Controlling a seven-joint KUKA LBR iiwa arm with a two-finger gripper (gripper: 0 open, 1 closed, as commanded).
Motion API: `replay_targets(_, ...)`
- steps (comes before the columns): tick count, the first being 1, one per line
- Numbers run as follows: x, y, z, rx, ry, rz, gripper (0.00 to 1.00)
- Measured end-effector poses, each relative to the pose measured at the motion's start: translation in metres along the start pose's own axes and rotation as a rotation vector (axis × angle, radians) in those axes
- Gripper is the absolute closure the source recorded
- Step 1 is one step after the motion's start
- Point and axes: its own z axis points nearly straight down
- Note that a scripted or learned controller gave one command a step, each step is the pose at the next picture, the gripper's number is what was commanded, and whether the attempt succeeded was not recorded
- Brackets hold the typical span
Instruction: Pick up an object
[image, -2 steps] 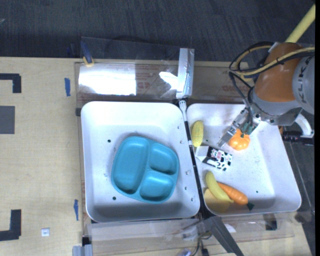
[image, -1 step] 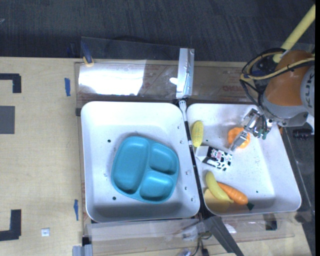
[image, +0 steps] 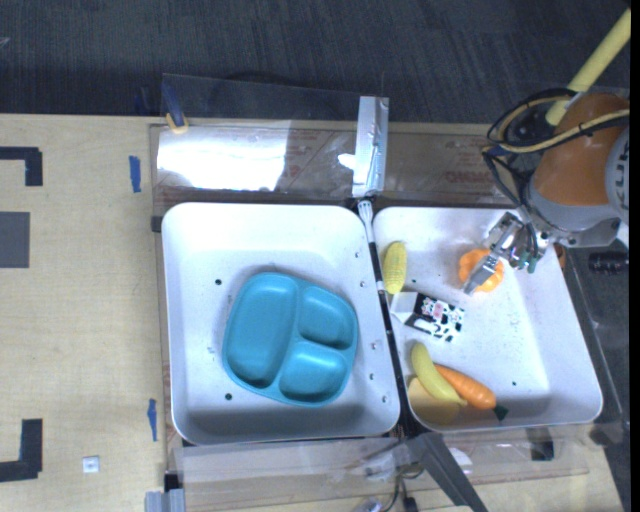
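My gripper (image: 503, 262) hangs over the back of the right bin (image: 560, 330), open. One fingertip (image: 488, 272) lies over a small orange fruit-like object (image: 473, 268), which rests on the bin floor. Nothing shows held between the fingers. Also in this bin are a yellow corn cob (image: 395, 264) by the left wall, a black-and-white card (image: 438, 317) in the middle, and a banana (image: 432, 373) beside a carrot (image: 470, 386) at the front.
The left bin (image: 190, 250) holds a blue divided plate (image: 290, 338). A raised divider (image: 383, 300) separates the two bins. A clear plastic sheet (image: 260, 150) and a metal bracket (image: 370, 145) lie behind the bins. Yellow cables (image: 530, 125) loop above the wrist.
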Motion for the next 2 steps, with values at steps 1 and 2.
replay_targets(1,0.072,0.015,-0.122,0.001,0.003,0.019,1.00)
replay_targets(2,0.044,-0.012,-0.087,0.008,0.011,0.167,1.00)
